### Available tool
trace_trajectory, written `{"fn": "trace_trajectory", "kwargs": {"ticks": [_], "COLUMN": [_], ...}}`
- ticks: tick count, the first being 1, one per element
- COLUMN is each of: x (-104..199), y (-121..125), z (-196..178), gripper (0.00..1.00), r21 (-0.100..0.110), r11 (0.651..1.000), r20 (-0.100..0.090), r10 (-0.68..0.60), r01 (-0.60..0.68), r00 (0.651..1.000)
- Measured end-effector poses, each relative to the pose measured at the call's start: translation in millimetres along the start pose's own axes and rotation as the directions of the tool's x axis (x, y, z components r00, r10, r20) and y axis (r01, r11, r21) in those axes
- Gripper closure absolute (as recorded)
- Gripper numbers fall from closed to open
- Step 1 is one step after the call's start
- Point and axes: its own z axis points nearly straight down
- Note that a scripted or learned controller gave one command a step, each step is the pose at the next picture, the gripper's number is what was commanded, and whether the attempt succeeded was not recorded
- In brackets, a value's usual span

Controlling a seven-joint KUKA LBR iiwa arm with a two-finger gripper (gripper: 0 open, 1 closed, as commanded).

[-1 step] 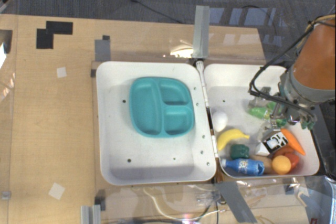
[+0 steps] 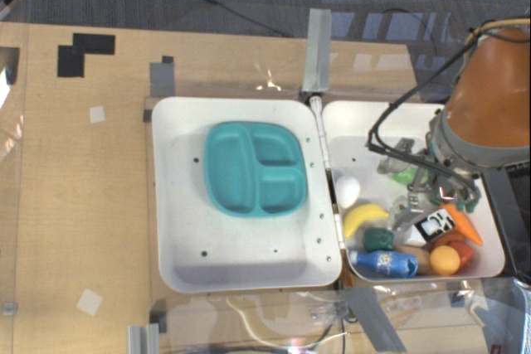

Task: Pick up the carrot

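The carrot is a small orange wedge lying near the right wall of the right bin, just above an orange ball. My gripper hangs low over the middle of that bin, a little left of the carrot, with a black-and-white tag beside it. The grey arm with its orange band covers the bin's upper right part. Nothing shows as held.
The right bin also holds a white egg, a yellow banana, a dark green piece, a blue bottle and a green item. A teal divided plate lies in the left bin.
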Motion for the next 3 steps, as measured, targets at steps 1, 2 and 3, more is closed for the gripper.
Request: {"fn": "trace_trajectory", "kwargs": {"ticks": [1, 2, 3], "x": [1.6, 11.8, -34.9], "y": [16.8, 89.5, 117.4], "z": [-20.0, 77.4, 75.5], "gripper": [0.0, 0.0, 0.0], "r21": [0.001, 0.003, 0.004], "r11": [0.964, 0.936, 0.771], "r20": [0.001, -0.01, -0.004], "r10": [0.265, 0.351, 0.636], "r01": [-0.265, -0.351, -0.636], "r00": [0.964, 0.936, 0.771]}}
